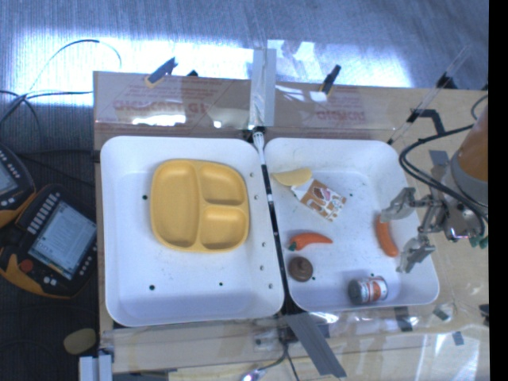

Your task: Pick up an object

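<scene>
**Over the right bin, jaws spread, nothing grabbed**

Over at the right edge of the right bin (361, 155), my gripper (406, 230) is sitting with its jaws spread wide, one metal finger up top and one lower down. Nothing is between them. A small orange sausage-shaped toy (386, 237) lies just beside the fingers, on their left; can't tell if anything touches it.

Same bin has a carrot-looking toy (309, 240), a round brown piece (300, 269), a little can (367, 290) on its side, a printed packet (321, 199) and a pale yellow wedge (292, 176). The left bin (127, 292) holds a yellow divided tray (198, 205) with three compartments, smooth plastic. Both bins are shallow glossy white with a few dark specks.

The bench (357, 101) looks like wood under clear sheeting, with grey carpet behind it and a handheld pendant (51, 240) off to the left.
</scene>
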You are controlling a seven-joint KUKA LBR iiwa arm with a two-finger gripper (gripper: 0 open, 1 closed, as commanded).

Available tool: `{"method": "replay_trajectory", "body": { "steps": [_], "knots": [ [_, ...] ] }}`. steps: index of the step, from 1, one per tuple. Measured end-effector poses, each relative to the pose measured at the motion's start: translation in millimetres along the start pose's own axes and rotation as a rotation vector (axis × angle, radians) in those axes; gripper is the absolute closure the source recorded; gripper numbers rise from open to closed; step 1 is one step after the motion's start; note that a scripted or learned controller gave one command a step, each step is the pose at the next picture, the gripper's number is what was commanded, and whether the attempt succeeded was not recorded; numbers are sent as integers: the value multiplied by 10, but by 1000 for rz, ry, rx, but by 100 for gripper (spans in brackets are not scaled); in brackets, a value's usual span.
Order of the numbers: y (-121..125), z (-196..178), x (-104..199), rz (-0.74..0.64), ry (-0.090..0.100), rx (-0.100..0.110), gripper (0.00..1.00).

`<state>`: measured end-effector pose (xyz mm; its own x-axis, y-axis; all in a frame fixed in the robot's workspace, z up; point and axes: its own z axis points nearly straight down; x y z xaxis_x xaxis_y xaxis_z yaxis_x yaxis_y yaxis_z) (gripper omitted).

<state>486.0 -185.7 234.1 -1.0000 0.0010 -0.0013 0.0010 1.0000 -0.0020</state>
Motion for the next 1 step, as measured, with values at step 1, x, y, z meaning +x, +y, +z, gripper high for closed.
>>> {"method": "replay_trajectory", "body": {
  "steps": [1],
  "knots": [
    [393,1444,-368,267,-9,-1,0]
  ]
}}
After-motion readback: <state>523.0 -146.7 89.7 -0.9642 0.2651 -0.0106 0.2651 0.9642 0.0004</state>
